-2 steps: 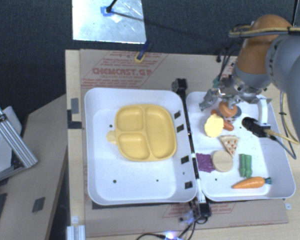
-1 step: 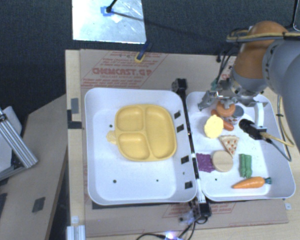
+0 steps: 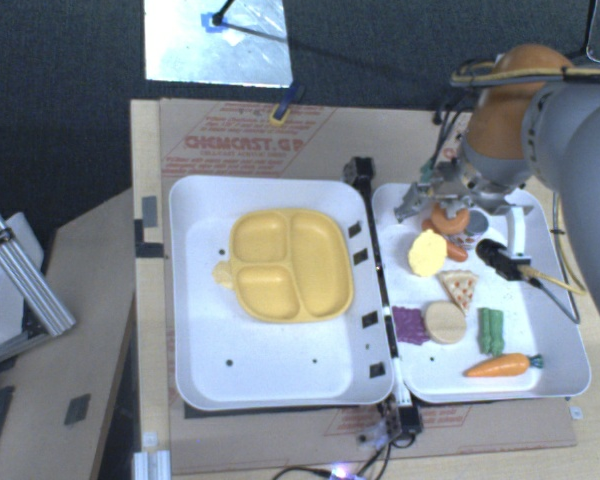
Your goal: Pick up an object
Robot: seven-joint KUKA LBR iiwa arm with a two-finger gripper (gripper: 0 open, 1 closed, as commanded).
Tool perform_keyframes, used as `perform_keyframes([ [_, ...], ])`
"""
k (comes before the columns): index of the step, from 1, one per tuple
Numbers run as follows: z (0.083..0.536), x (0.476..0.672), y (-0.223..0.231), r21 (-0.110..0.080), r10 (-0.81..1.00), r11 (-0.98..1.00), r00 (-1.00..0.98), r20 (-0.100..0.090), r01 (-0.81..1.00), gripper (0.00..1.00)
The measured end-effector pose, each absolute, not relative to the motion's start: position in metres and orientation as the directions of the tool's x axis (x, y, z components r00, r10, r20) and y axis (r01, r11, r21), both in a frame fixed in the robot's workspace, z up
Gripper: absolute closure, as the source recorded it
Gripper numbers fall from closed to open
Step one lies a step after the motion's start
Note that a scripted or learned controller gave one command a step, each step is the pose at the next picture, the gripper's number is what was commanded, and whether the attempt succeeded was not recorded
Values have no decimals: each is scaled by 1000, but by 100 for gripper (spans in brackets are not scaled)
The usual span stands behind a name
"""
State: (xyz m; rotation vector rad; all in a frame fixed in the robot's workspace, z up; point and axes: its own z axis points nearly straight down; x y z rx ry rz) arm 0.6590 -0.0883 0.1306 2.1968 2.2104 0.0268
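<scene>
Two white bins sit side by side on the worktop (image 3: pixel 150 298). The left bin (image 3: pixel 210 368) holds a yellow tray (image 3: pixel 285 264), sitting centred. The right bin (image 3: pixel 560 358) holds the loose food toys, so picking belongs there.

The end effector (image 3: pixel 442 206) hangs low over the right bin's far corner, just above an orange piece (image 3: pixel 450 220); whether it is apart or together I cannot tell, and nothing visibly sits in it.

Candidates: lemon (image 3: pixel 428 253) just beside the orange piece; pizza slice (image 3: pixel 460 290), cracker (image 3: pixel 445 322) and purple piece (image 3: pixel 411 325) clustered mid-bin; green piece (image 3: pixel 491 330) and carrot (image 3: pixel 500 366) toward the near wall.

Judgement: the far corner is cramped by the walls, while the carrot has open room around it.
</scene>
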Motion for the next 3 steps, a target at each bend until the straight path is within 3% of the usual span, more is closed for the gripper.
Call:
perform_keyframes([
  [1, 139, 659, -88, 27, 1000, 7, -7, -4, 1000, 100],
  [2, 199, 664, -80, 7, 1000, 5, -5, 0, 1000, 100],
  [3, 226, 665, -79, 4, 1000, 5, -5, 0, 1000, 100],
])
